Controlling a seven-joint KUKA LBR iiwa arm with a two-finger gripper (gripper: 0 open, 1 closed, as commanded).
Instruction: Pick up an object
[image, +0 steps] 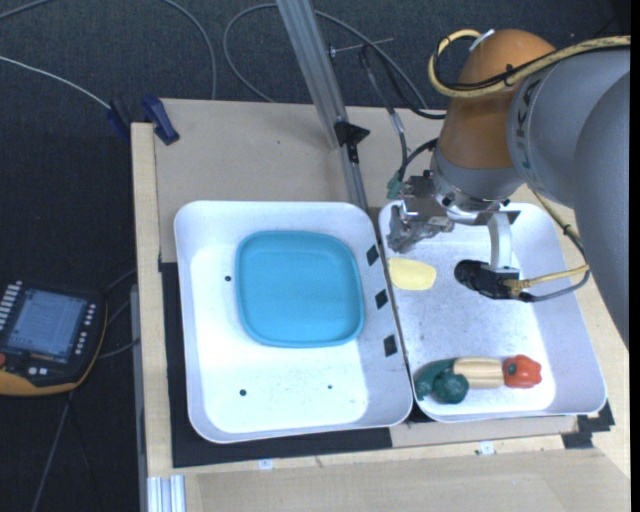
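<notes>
Bench (250, 150) carries two white bins side by side: left bin (203, 310), right bin (565, 300).

Arm (575, 110) enters from 3 o'clock, with the orange band (490, 90) above the wrist. The tool (406, 234) sits over the 11 o'clock corner of the right bin, close to the wall shared by the two bins. Its opening cannot be told from this angle. Nothing is seen held in it.

Right bin contents:
- Pale yellow piece (412, 274) lies flat on the floor in the 10 o'clock part of the bin, just beside the shared wall. It is just off the tool tip toward 6 o'clock; whether they touch cannot be told.
- Three items lie in a row along the 6 o'clock edge: green piece (442, 384) toward 7 o'clock, tan cylinder (478, 373) on its side in the middle, red piece (521, 371) toward 5 o'clock. The cylinder touches both neighbours. The row is well apart from the tool.

Left bin contents: blue plate (298, 288), square with rounded corners, lying flat in the middle toward 12 o'clock, well apart from the tool.

Off the bins: metal pole (318, 90) slants down to the bench at 12 o'clock, and a teach pendant (45, 332) lies off the bench at 9 o'clock.
</notes>
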